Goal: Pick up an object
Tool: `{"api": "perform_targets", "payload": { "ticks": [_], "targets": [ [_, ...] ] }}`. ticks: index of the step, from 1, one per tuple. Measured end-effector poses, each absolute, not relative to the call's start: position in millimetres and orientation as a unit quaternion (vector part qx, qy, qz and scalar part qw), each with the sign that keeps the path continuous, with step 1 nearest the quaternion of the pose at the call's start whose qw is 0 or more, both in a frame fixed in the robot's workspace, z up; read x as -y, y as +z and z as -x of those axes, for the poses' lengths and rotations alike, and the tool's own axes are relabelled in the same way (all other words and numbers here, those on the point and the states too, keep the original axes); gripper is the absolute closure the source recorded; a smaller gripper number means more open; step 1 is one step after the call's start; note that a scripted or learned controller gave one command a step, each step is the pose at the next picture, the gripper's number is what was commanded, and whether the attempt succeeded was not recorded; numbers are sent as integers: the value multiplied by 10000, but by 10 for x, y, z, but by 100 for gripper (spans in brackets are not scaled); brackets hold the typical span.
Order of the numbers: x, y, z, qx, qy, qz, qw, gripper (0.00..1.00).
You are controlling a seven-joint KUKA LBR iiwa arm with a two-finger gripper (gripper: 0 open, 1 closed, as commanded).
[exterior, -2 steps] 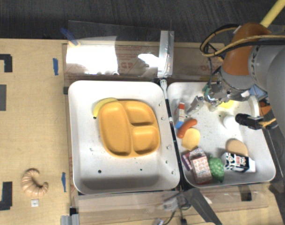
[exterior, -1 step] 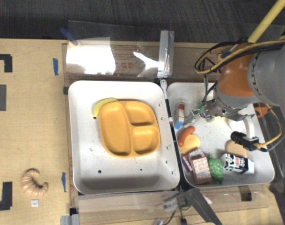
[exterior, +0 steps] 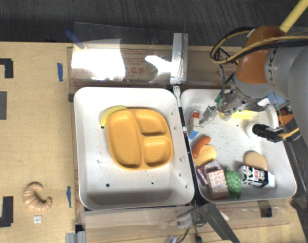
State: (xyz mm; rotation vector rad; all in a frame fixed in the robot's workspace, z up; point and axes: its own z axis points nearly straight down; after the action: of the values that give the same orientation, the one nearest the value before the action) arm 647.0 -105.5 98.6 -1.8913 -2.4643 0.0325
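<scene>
My gripper [exterior: 217,110] hangs low over the back of the right bin [exterior: 282,151], near its left wall. Just left of it lies a small red and white thing [exterior: 194,119], and a flat yellow piece [exterior: 244,115] lies just to its right. Nothing shows held in the gripper. Further forward in that bin are an orange-red fruit [exterior: 201,145], a pink box [exterior: 217,181], a green thing [exterior: 234,183], a black-and-white carton [exterior: 255,176] and a tan bread-like piece [exterior: 255,159].
The left bin [exterior: 88,151] holds an orange divided plate [exterior: 138,137] that lies over a yellow thing [exterior: 112,112]. A tan croissant-shaped toy [exterior: 37,197] lies on the cardboard bench outside, far left. A raised divider separates the two bins.
</scene>
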Motion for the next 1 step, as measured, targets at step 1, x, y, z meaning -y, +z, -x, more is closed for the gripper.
{"api": "perform_targets", "payload": {
  "ticks": [1],
  "targets": [
    [1285,907,-6583,7730,95,6336,309,0]
  ]
}}
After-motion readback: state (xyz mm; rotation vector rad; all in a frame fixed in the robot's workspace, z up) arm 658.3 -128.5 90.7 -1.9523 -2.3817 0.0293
